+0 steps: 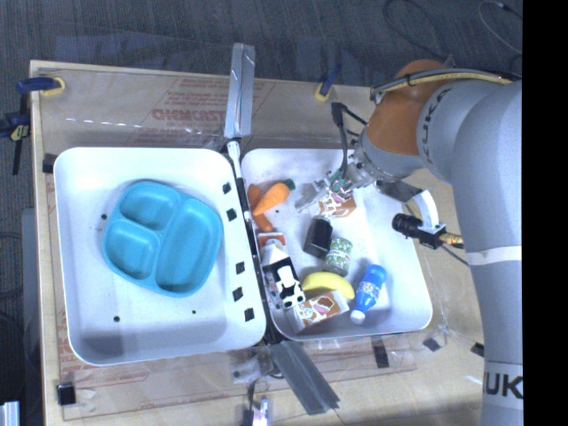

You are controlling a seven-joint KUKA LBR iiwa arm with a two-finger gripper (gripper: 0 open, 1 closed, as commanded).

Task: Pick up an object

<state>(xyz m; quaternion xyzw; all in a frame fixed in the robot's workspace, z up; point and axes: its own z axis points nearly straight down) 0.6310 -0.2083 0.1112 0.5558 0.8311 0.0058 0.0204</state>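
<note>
Two shallow white bins sit side by side on the surface (133, 105). The left bin (80, 264) carries a blue divided tray (164, 236) lying flat near its middle. The right bin (404, 278) carries a scatter of small objects. A carrot (271, 196) lies at its far left, close to the wall shared with the left bin. A black block (319, 236) sits near the centre, with a small green-patterned can (339, 254) just to its right. Nearer the camera, a yellow banana (327, 283) lies beside a blue bottle (369, 291), which is tilted with its white cap toward the near wall. A black-and-white carton (284, 278) stands along the left wall, and a small printed pack (323, 306) lies just below the banana.

The grey arm reaches in from the right, its orange band above the far right corner of the bin. The gripper (340, 187) is low in the far part of the right bin, right over a brown-and-white packet (338, 206). I cannot tell how the gripper is set, nor whether it grasps anything
</note>
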